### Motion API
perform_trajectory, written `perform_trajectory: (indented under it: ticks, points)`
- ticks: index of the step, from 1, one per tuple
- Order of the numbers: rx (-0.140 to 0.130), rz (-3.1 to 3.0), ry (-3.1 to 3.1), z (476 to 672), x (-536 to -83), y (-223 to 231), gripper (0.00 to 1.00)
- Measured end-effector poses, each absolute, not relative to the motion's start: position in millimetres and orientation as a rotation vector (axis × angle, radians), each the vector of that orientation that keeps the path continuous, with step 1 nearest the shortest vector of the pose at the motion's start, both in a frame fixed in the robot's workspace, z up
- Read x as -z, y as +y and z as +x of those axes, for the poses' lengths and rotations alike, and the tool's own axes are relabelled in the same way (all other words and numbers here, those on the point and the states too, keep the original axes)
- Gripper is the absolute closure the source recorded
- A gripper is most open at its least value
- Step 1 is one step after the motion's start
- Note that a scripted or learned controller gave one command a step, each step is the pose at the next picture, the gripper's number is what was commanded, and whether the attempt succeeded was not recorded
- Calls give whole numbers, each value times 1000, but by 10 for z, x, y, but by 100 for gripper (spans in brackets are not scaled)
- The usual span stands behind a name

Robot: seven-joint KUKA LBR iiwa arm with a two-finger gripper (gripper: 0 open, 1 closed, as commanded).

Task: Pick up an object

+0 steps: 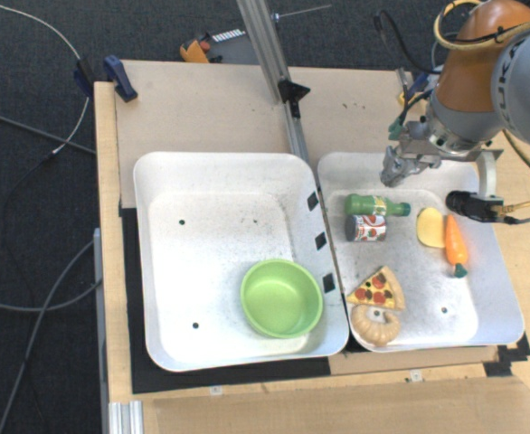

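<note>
— Objects, where do they lie?

— Six are in the right bin (491, 319). A green bottle (376, 207) lies on its side towards the far end, and a small red and white can (367, 228) sits just beside it, on the near side. To the right, a yellow piece (430, 227) touches an orange carrot (455, 242). Near the front rim, a pizza slice (377, 289) rests against a bagel (374, 325).

— And the left bin (156, 242)?

— It has one thing in it, a green bowl (281, 297). It stands upright in the near right corner, close to the wall between the two bins.

— The tool (394, 172)?

— It hangs over the far rim of the right bin, just beyond the bottle. I cannot tell how wide it stands, nor how high above the bin it is. No object shows in its grip.

— What else is hard to make out?

— The yellow piece is too plain to name. The can's label is too small to read. The arm (482, 70) is cut off at the right edge. A metal pole (263, 39) on the bench (202, 116) runs out of the top of the view.
</note>
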State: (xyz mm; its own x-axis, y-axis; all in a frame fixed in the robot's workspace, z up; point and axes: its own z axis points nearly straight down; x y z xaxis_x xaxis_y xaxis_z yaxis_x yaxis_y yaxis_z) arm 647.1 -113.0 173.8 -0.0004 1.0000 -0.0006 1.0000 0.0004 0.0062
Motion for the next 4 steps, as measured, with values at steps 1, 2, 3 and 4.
perform_trajectory:
  ticks: [1, 2, 3, 4]
  points:
    - [-6, 2218, 2218, 6396, -2327, -1143, 100]
    - [-4, 2219, 2220, 6402, -2635, -1143, 100]
    - [-1, 2218, 2225, 6229, -2520, -734, 100]
    - [-3, 2217, 2226, 6016, -2594, -246, 100]
